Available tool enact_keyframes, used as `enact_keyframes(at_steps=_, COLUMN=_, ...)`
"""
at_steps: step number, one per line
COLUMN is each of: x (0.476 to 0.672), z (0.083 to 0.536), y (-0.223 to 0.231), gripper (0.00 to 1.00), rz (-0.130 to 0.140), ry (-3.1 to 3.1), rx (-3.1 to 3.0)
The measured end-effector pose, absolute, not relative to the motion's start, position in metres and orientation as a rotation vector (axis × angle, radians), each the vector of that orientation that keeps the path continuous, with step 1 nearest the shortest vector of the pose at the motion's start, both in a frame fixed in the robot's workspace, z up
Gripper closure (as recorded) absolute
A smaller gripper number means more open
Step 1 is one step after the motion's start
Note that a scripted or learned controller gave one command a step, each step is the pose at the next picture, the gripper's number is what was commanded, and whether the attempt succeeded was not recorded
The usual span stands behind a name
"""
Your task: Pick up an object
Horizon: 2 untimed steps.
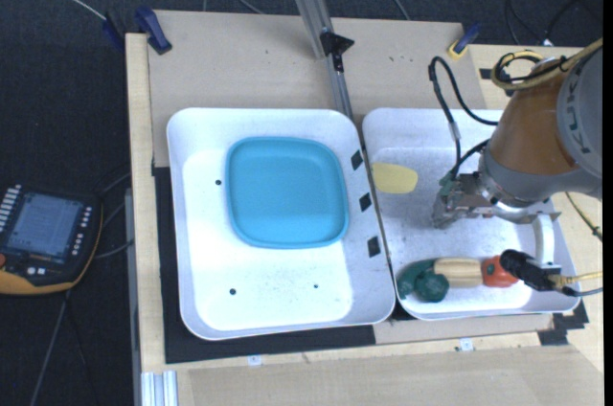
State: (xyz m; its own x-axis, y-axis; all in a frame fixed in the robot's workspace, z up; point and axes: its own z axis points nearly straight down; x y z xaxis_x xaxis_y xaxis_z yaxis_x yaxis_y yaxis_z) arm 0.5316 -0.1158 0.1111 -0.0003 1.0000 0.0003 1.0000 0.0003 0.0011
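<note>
Nothing is lifted yet: the gripper (448,211) hovers low in the right bin (421,128) (whether it is clenched I cannot tell), between the yellow piece (396,177) and the wooden-handled toy (458,274).

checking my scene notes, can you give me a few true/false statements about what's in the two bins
1. A blue plate lies in the left bin. True.
2. The gripper is over the left bin. False: it is over the right bin.
3. A yellow piece lies in the right bin. True.
4. The green object lies on the blue plate. False: it is at the right bin's near edge.
5. A red object is in the right bin. True.
</note>
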Motion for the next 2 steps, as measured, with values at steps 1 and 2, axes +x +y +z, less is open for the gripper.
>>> enact_keyframes(at_steps=1, x=0.532, z=0.153, y=-0.117, gripper=1.00, rz=0.004, ry=2.219, rx=2.219)
enact_keyframes(at_steps=2, x=0.527, z=0.204, y=-0.109, gripper=1.00, rz=0.005, ry=2.220, rx=2.218)
